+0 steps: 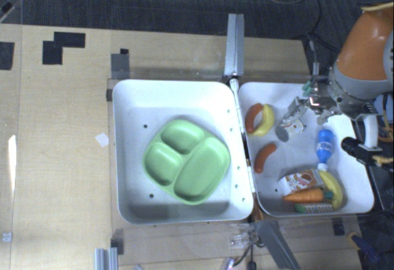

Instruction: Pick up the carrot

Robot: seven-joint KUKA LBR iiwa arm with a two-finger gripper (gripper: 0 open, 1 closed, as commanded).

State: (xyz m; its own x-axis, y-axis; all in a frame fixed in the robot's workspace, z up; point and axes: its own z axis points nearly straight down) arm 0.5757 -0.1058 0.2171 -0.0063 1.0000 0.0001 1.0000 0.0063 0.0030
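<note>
The carrot (306, 196) is orange and lies flat near the front wall of the right bin (363, 204), its length running left to right. It rests just below a small juice carton (300, 181) and touches a yellow banana (333, 189) at its right end. My gripper (290, 125) hangs over the upper middle of the same bin, well behind the carrot and apart from it. The grey arm with its orange band (364, 53) comes in from the right.
The right bin also holds a blue bottle (324, 145), a brown sausage (265, 156), and a second banana with a red sausage (259, 119) at the back left. A green divided plate (188, 161) sits in the left bin (129, 139).
</note>
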